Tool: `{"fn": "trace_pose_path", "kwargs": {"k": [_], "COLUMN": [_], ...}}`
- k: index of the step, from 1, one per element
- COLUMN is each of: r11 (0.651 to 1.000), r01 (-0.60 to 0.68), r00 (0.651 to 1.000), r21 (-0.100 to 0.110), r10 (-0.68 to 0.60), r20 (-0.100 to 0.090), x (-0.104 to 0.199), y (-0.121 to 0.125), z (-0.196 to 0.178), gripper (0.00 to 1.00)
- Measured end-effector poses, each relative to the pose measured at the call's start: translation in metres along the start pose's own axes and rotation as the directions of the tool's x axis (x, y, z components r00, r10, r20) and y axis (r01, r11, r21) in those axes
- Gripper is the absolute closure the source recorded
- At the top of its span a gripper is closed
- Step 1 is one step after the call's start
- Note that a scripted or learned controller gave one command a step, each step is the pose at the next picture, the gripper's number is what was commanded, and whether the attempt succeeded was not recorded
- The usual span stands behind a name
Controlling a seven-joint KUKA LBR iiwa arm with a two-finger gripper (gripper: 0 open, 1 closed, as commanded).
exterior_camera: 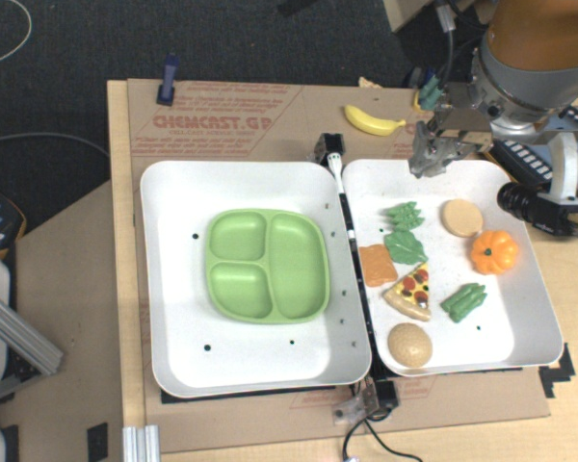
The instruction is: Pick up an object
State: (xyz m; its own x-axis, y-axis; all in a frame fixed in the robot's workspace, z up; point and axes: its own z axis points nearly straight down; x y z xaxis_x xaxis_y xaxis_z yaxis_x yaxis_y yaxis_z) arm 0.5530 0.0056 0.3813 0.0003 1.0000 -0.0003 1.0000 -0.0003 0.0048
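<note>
The right white bin point(530, 335) holds several toy foods: a tan round cookie point(460, 218), an orange pumpkin point(494, 252), two dark green leafy pieces point(405, 231), an orange cracker point(377, 264), a pizza slice point(410, 294), a green bean bundle point(463, 301) and a brown bun point(409, 345). My gripper point(430, 158) hangs above the far edge of that bin, left of the cookie and apart from every item. Nothing is seen between its fingers.
The left white bin point(173, 335) carries a green divided plate point(267, 264). A yellow banana point(373, 120) lies on the cardboard behind the right bin, and a blue clip point(168, 81) sits at the far left. Black cabling point(539, 205) is at the right.
</note>
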Motion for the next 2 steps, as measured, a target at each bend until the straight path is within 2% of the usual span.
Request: {"fn": "trace_pose_path", "kwargs": {"k": [1, 2], "r11": [1.0, 1.0], "r01": [0.009, 0.006], "r00": [1.0, 1.0], "r21": [0.019, -0.004], "r10": [-0.008, -0.006], "r20": [-0.002, -0.004], "x": [0.08, 0.108], "y": [-0.021, -0.061], "z": [0.107, 0.016], "gripper": [1.0, 1.0]}}
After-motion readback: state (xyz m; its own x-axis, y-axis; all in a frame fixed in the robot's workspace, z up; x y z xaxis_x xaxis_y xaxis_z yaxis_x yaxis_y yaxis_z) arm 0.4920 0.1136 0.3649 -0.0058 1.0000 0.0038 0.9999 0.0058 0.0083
